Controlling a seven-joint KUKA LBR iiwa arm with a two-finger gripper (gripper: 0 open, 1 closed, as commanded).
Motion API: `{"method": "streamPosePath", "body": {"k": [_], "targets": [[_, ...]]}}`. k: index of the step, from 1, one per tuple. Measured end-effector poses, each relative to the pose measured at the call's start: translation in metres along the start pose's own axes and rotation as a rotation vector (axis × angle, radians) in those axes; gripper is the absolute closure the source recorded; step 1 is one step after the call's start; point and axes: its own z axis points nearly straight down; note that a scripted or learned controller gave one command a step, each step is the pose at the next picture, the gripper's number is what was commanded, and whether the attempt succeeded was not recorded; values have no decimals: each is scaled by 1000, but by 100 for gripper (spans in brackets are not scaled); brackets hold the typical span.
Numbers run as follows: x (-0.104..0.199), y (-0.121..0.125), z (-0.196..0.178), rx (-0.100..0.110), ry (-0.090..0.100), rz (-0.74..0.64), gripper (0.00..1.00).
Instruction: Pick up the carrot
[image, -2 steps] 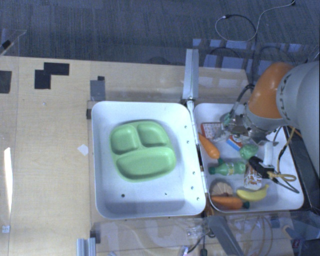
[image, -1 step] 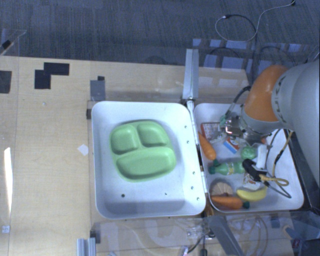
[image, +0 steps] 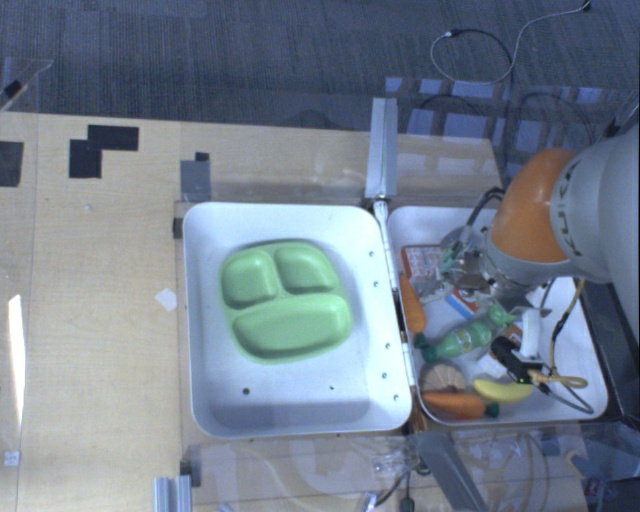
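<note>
So the carrot (image: 455, 405) is lying at the near edge of the right bin (image: 590, 395), just beside a banana (image: 503, 390) and a green bottle (image: 467, 339). The gripper (image: 466, 268) hangs over the upper part of that same bin, well apart from the carrot; honestly can't tell its state. The left bin (image: 205, 400) has a green divided plate (image: 286, 299) sitting in it.
</note>
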Motion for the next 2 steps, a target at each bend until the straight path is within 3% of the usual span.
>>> {"method": "streamPosePath", "body": {"k": [1, 2], "targets": [[-13, -18, 0, 0, 2, -217, 0], [-111, -48, 7, 24, 4, -383, 0]]}}
